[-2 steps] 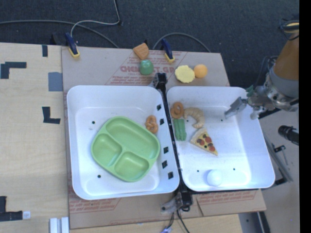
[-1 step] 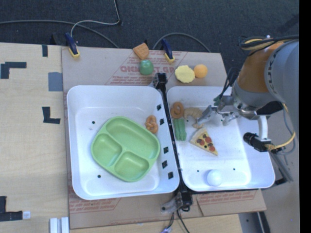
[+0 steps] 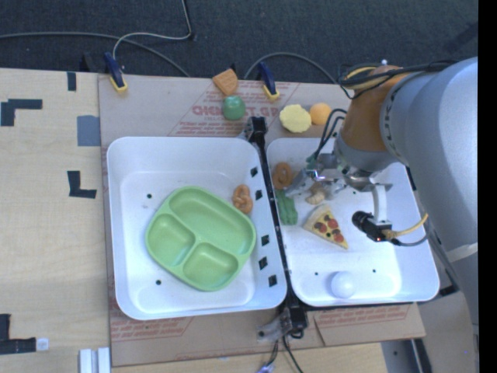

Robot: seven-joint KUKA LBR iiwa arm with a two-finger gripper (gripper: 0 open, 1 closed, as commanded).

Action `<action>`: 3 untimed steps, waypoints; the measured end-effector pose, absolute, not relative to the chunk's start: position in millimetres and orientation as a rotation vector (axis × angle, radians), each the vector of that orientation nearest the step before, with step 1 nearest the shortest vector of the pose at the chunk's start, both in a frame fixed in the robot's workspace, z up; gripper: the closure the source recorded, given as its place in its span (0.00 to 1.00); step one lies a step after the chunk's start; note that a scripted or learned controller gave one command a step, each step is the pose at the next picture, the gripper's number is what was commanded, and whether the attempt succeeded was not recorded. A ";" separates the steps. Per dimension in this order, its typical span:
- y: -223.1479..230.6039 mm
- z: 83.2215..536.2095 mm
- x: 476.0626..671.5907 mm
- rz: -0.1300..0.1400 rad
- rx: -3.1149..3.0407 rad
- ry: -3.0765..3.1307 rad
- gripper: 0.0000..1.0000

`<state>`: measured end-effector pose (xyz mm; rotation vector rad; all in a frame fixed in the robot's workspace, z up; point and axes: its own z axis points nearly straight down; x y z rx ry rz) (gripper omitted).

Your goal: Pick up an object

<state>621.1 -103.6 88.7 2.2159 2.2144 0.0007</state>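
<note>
My gripper is low over the upper left part of the right bin, under the grey wrist and orange band. A small beige item lies right at its tip; whether it is held I cannot tell. Just left of the gripper sits a brown pretzel-like piece, with a green vegetable piece below it. A pizza slice rests a little below the gripper. A white ball sits near the bin's front edge.
The left bin holds a green divided plate and a small brown pastry. Behind the bins lie an orange block, a green ball, a yellow lemon and an orange. A black cable hangs from the wrist.
</note>
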 end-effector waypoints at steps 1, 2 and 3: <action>-110.6 85.6 667.7 -0.008 2.220 2.227 0.00; -110.5 98.6 669.9 -0.003 2.214 2.223 1.00; -33.1 185.1 651.2 0.002 2.218 2.224 1.00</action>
